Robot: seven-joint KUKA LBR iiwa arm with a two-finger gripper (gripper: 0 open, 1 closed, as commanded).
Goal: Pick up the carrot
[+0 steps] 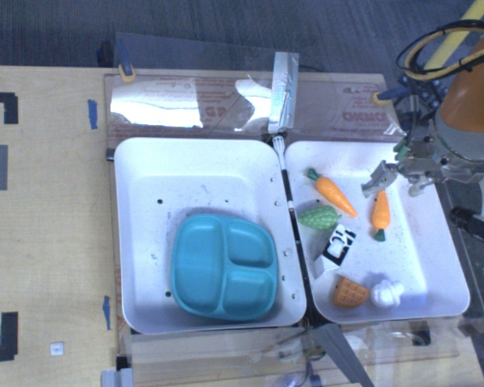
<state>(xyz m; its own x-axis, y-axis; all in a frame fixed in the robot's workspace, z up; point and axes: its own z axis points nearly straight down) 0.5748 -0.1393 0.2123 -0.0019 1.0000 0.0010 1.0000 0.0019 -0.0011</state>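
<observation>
Carrot (pixel 335 193) lying in right bin (pixel 436 285), long axis running ten to four o'clock, sitting at eight o'clock from end effector (pixel 397 179), hovering nearby with fingers spread, gripping nothing; second carrot (pixel 380 213) resting just below.

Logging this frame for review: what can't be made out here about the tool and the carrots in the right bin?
- Metal two-finger tool, camera view: too small and blurred to tell whether it is open or shut.
- Smaller orange toy carrot: whether the tool touches it is unclear from this slanted angle.
- Grey arm with orange band: cut off by the right edge.
- Black-and-white printed card: markings too small to read.
</observation>
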